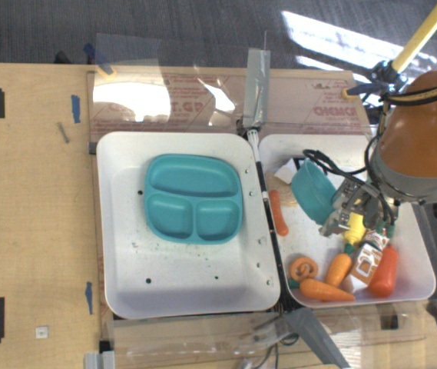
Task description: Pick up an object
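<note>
The right bin [422,283] holds a pile of toy food. A teal cup [312,189] lies tilted near its back. A thin orange-red stick [279,211] lies by the left wall. At the front are an orange curled piece [303,267], two carrots [326,289] [339,268], a small carton [368,261] and a red-orange pepper [385,271]. My gripper [350,212] hangs low over the bin's middle, just right of the cup and right above a yellow piece [353,227]. The wrist hides how the yellow piece sits against it.
The left bin [118,283] carries a teal divided plate [193,198]. A ridge where the two bins meet [264,206] runs between them. Black cables [322,160] loop from the wrist over the cup. The wooden bench [26,206] lies to the left.
</note>
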Tool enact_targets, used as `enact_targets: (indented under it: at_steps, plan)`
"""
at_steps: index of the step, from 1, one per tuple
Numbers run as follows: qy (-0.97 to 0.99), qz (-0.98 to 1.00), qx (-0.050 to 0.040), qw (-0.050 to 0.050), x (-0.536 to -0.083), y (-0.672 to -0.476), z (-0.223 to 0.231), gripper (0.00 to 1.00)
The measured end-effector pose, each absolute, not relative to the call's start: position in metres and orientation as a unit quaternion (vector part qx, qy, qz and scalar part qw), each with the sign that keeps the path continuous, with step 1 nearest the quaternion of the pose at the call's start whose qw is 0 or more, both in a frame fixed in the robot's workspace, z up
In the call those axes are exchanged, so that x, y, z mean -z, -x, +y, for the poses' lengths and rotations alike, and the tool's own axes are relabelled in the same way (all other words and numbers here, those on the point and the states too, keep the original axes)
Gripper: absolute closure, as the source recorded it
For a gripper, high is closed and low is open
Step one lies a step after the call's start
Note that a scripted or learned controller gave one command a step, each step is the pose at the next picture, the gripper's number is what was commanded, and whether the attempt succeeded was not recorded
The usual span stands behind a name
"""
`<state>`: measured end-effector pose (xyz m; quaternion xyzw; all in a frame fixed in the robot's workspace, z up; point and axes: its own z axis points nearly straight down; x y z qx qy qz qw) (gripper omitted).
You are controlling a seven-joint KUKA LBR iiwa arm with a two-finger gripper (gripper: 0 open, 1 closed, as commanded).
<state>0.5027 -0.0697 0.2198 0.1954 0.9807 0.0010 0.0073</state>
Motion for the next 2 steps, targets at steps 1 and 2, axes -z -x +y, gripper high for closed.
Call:
enact_targets:
  at_steps: [1, 2]
  plan:
    - [-0.090, 0.996, -0.0006, 0.003, -0.252, -0.586, -0.048, 1.00]
    - [0.240, 0.971, -0.0006, 0.001, -0.202, -0.576, -0.093, 1.00]
